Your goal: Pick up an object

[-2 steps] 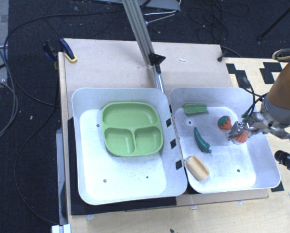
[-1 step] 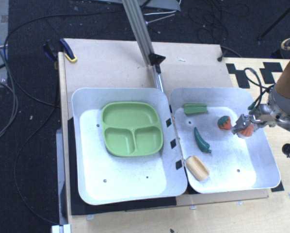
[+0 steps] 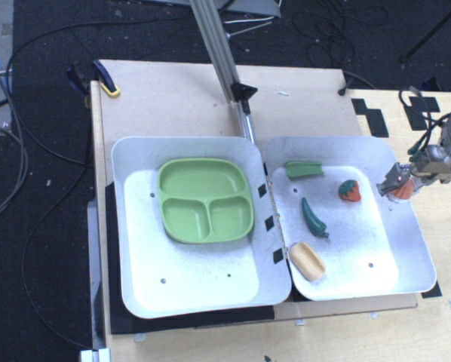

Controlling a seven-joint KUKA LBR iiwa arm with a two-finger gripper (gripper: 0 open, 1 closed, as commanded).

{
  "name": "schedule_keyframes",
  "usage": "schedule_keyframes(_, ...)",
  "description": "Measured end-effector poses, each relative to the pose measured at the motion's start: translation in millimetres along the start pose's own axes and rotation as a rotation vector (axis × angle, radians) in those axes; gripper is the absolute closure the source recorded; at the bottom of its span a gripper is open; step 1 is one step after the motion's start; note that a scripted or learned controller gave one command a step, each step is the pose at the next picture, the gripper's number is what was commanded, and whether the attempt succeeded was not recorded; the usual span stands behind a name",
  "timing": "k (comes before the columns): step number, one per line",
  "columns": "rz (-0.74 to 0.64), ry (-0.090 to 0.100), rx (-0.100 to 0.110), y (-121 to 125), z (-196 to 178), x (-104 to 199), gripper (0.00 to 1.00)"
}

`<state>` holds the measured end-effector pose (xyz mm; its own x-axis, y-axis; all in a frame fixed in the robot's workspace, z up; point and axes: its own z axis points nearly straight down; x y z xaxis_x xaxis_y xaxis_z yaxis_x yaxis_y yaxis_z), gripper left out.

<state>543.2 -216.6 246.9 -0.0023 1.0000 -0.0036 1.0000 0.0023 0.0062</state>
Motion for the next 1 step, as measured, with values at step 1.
schedule_keyframes(1,-0.005,0.005,0.008,0.6,8.9,58.5,1.0)
